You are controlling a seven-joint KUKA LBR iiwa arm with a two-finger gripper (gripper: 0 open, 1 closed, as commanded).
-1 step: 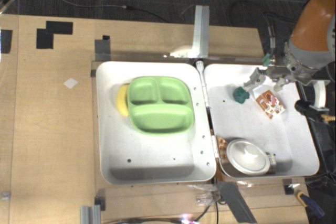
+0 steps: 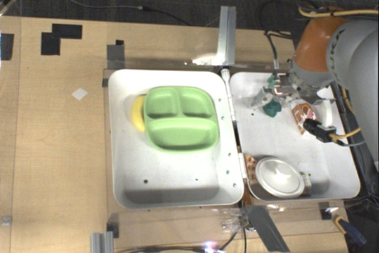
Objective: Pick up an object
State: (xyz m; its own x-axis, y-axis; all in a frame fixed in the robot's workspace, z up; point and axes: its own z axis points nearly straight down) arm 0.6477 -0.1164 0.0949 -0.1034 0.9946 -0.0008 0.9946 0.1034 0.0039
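Note:
My gripper (image 2: pixel 267 95) hangs over the far left part of the right bin (image 2: pixel 337 169), below the grey arm and its orange band (image 2: pixel 312 47). A small teal object (image 2: pixel 272 109) lies just under and in front of the gripper; I cannot tell whether they touch. A brown and red packet (image 2: pixel 302 115) lies to its right. A round metal bowl (image 2: pixel 279 176) sits in the bin's near left corner. In the left bin (image 2: pixel 172 186) a green divided plate (image 2: pixel 180 117) rests partly on a yellow object (image 2: pixel 137 114).
A black part with a yellow cable (image 2: pixel 324 132) hangs over the right bin beside the packet. A metal post (image 2: pixel 227 32) stands behind the bins where they meet. The tan bench (image 2: pixel 53 145) extends to the left.

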